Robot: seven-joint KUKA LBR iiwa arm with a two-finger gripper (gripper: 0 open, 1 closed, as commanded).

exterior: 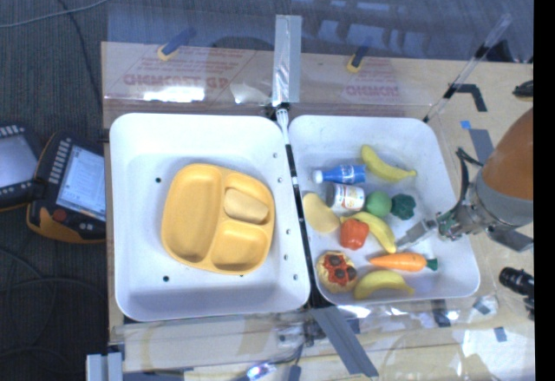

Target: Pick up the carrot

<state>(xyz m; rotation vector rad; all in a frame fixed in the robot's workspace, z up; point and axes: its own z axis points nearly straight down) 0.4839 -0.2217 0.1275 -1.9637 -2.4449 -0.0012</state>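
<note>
The carrot point(399, 262), orange with a small green top at its right end, lies flat near the front of the right bin point(442, 154). My gripper point(416, 234) reaches in from the right and hangs low just above and behind the carrot's right half, next to a yellow banana-like piece point(379, 230). Nothing can be made out in its grasp. The grey wrist point(499, 207) and orange band point(513, 158) stand over the bin's right rim.
Around the carrot lie a red pepper point(353, 233), a second banana point(381, 284), a round patterned toy point(336, 269), a broccoli point(402, 206), a green ball point(378, 203), two small bottles point(344, 185) and a banana point(388, 165). The left bin holds a yellow divided tray point(218, 216).
</note>
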